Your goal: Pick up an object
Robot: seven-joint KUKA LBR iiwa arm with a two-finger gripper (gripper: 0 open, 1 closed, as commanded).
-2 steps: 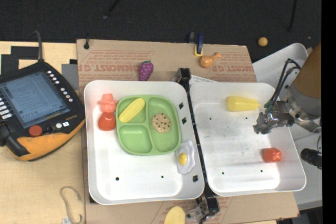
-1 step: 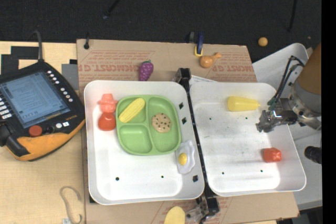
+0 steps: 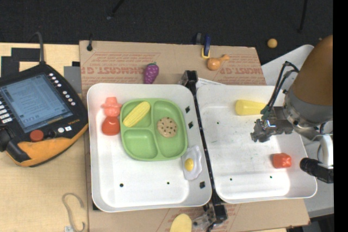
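A brown worktop [image 3: 32, 193] carries two white bins above dark carpet. In the right bin [image 3: 244, 185] lie one yellow block [image 3: 249, 107] and one red block [image 3: 281, 160]; my gripper [image 3: 262, 132] hangs between them, whether open I cannot tell. Left bin [image 3: 141, 193]: one green plate [image 3: 142, 148].

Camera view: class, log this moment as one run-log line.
gripper: over right bin, nothing visibly held | yellow block: beyond it | red block: nearer | green plate: left bin

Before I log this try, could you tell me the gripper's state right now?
Gripper: cannot be told; it hangs over the right bin, nothing seen held.
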